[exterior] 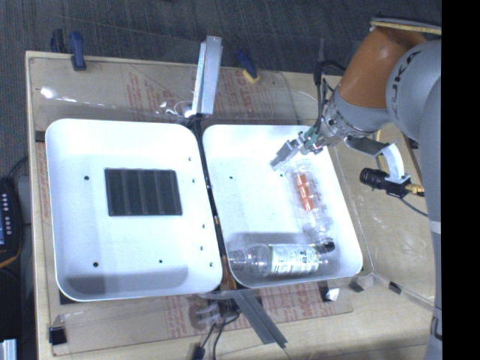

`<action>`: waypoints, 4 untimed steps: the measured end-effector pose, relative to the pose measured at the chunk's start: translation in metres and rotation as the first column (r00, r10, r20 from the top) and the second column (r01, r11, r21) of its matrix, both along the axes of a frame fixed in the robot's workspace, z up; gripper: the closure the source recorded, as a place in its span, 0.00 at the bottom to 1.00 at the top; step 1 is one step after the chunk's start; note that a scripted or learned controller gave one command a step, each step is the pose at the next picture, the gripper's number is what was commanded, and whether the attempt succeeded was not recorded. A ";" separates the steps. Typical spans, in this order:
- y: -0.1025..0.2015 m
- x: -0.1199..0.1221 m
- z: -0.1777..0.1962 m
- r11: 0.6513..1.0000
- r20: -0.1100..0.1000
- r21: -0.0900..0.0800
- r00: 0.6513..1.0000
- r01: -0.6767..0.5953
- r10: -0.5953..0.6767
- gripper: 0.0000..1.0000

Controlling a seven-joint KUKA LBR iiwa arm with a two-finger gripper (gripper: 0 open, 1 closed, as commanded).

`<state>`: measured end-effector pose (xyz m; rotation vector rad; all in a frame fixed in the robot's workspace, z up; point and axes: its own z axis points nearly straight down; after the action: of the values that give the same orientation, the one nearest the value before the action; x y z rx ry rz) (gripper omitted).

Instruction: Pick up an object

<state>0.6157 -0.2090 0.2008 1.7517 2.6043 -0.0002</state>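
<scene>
The desk [112, 321] carries two shallow white bins side by side. Taking the right bin [247, 201] as the landmark: the left bin [75, 231] sits touching its left wall, holding a dark ribbed panel [142, 192] on its floor. The grey arm [409, 73] (orange band above the wrist) reaches over the right bin's upper right corner. Along the right bin's near wall lies a clear bottle [274, 259] on its side, cap toward the right. A second clear bottle with an orange label [307, 195] lies along the right bin's right side. The tool [289, 154] hangs above that bottle's upper end; whether it is spread or pressed together cannot be told.
</scene>
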 end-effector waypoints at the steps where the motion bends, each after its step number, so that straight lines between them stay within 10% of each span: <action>1: 0.001 0.014 -0.001 0.998 0.001 0.000 0.998 -0.069 0.069 0.00; 2: -0.002 0.011 0.046 1.000 -0.002 0.000 1.000 -0.007 0.007 0.00; 3: 0.000 -0.021 0.015 0.996 -0.005 0.002 0.996 -0.087 0.087 0.00; 4: 0.022 -0.041 0.014 0.941 -0.005 0.003 0.941 -0.339 0.339 0.00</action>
<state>0.5749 -0.1868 0.2151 1.2802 2.8720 -0.0012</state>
